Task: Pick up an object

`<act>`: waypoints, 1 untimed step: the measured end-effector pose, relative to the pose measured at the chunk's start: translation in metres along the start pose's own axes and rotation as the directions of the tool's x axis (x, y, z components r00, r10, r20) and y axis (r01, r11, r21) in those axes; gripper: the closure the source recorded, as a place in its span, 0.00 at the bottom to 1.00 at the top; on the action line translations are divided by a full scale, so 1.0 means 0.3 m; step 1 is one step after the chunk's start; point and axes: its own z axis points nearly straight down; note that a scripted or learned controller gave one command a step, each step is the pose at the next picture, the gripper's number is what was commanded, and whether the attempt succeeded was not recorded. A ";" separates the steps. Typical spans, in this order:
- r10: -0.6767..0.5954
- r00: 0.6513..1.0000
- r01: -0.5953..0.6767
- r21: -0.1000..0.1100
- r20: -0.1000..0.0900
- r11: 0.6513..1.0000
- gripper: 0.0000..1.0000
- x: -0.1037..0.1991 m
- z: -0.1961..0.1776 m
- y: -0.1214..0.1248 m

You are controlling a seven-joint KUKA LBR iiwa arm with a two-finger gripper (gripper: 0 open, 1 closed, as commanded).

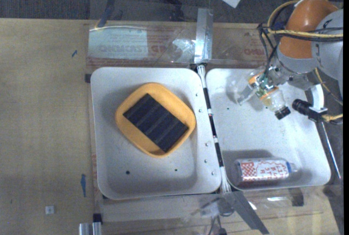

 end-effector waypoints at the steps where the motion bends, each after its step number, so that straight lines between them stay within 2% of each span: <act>1: -0.351 0.936 0.351 -0.014 0.003 0.936 1.00 0.160 -0.537 0.087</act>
